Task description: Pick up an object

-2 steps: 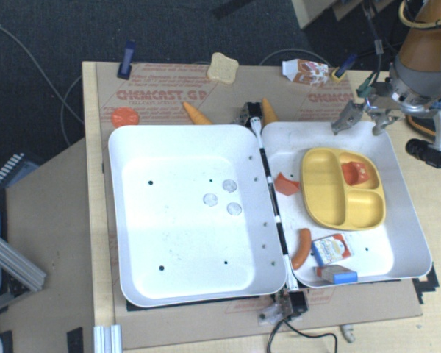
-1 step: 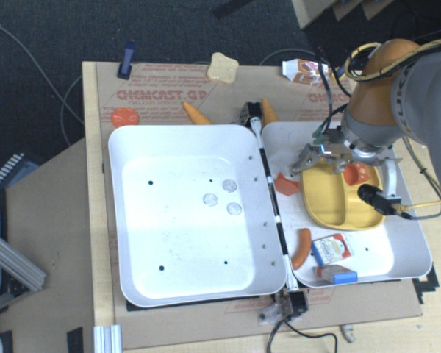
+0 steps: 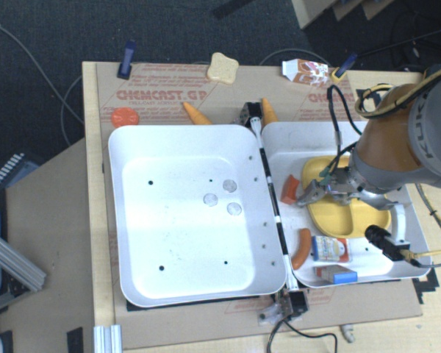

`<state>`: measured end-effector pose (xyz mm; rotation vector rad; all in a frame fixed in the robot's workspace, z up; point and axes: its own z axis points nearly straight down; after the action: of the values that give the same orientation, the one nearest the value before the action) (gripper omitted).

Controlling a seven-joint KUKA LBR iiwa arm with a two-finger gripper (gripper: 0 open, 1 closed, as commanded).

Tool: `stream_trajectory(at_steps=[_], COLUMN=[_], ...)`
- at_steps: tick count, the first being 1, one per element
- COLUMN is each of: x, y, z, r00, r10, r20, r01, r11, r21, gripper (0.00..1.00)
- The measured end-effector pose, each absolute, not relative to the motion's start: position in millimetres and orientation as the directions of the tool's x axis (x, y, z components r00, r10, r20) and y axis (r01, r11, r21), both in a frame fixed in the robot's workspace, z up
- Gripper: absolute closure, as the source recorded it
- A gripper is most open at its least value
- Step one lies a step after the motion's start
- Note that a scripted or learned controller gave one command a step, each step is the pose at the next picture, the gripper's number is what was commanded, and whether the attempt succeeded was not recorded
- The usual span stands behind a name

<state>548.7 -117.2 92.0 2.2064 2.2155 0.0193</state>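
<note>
My gripper (image 3: 312, 193) hangs low in the right bin (image 3: 279, 142), near that bin's left side. A small orange-red block (image 3: 290, 190) lies just left of it. Right under and behind the gripper are yellow pieces, one at the back (image 3: 315, 170) and a larger one (image 3: 347, 217) towards the front. Nearer the front lie a red sausage (image 3: 302, 247), a small white-and-blue packet (image 3: 329, 249) and a blue block (image 3: 342, 276). I see nothing lifted by the gripper.
The left bin (image 3: 132, 219) holds three small grey discs (image 3: 228, 187) near its middle. Behind the bins lie a blue piece (image 3: 126, 59), a bread slice (image 3: 222, 68), an orange disc (image 3: 124, 116), a carrot (image 3: 196, 113) and a small carton (image 3: 306, 70). Cables run at the right.
</note>
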Motion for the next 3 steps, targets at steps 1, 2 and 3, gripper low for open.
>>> stream_trajectory(at_steps=[1, 2, 3], x=[546.8, 546.6, 481.8], y=[-112, -112, -115], z=[98, 97, 93], r00=[-0.007, -0.007, -0.003], r10=[1.0, 1.0, 1.0], r20=[0.01, 0.01, -0.001], r01=[1.0, 1.0, 1.0], r11=[0.007, 0.007, 0.003], r21=[0.008, 0.007, 0.009], gripper=[1.0, 0.0, 0.0])
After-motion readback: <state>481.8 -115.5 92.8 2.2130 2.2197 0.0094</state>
